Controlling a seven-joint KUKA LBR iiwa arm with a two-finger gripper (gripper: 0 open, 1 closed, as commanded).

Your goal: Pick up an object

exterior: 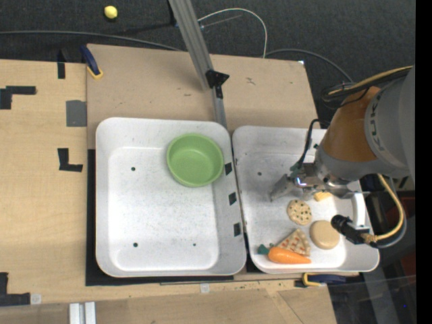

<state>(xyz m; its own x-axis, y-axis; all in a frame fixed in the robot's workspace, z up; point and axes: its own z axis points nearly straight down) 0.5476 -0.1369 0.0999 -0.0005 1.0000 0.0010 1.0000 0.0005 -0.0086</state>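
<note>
Reaching in from the right, the grey arm (pixel 378 133) with its orange band is hanging over the right bin (pixel 263 147), and the gripper (pixel 287 187) is sitting low over the bin's bare middle. Its two fingers are spreading apart a little, one grey tip (pixel 278 192) pointing down toward the left, and nothing is lying between them.

The small things are all crowding the near right corner of that bin. A round dotted cracker (pixel 299 212) is lying flat just below the gripper, close to it but apart. A tan disc (pixel 325 235) is resting beside it to the right. A triangular pizza slice (pixel 295 241) is lying with its point aiming up toward the cracker. The carrot (pixel 287 254) is lying along the near wall, its long axis running nearly left to right, the green end at the left and touching the slice's lower edge.

Sitting in the left bin (pixel 121 201), a green bowl (pixel 195 159) is standing upright near the far right corner.
</note>
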